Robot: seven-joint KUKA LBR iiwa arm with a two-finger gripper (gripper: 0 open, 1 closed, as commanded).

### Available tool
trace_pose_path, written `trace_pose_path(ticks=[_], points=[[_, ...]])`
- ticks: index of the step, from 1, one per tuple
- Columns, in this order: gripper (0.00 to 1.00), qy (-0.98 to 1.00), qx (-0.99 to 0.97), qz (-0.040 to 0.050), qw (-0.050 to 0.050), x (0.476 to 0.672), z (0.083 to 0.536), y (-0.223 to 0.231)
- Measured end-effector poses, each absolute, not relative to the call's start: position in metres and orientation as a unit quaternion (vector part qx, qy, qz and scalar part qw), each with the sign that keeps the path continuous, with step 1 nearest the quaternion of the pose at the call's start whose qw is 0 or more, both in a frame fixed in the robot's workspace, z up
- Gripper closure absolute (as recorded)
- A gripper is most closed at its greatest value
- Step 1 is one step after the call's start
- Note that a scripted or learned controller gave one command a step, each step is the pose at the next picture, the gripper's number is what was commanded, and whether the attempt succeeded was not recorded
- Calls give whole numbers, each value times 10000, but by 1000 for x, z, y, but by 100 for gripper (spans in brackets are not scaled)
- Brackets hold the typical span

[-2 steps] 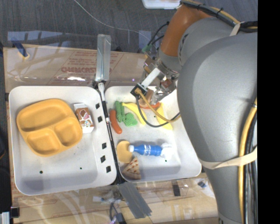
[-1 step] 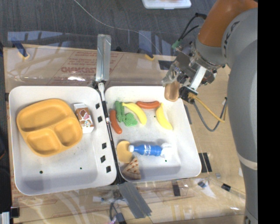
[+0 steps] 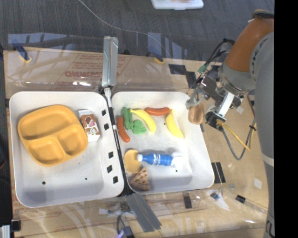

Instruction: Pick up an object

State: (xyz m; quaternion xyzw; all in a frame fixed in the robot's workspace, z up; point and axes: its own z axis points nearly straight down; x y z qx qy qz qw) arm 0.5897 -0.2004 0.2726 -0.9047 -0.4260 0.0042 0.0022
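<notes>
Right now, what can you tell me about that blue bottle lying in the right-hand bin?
The blue bottle looks like a small plastic toy drink bottle, blue in the body with a pale label band and a whitish cap end pointing right. It lies flat on its side, roughly level across the view, on the floor of the right bin near the front. Its left end touches or overlaps a round yellow-tan piece; I cannot tell which. The gripper is well away, by the bin's right rim.

The arm (image 3: 253,51) is cut off by the right edge, a white object (image 3: 177,3) by the top edge — and whether the pincer (image 3: 196,113) grips the tan thing beside it cannot be told.
</notes>
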Motion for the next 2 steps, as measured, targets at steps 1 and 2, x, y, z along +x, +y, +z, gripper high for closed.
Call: trace_pose_path(ticks=[1, 2], points=[[100, -2656, -9641, 40, 34, 578, 210, -129], [100, -1046, -9945, 36, 16, 607, 177, -95]])
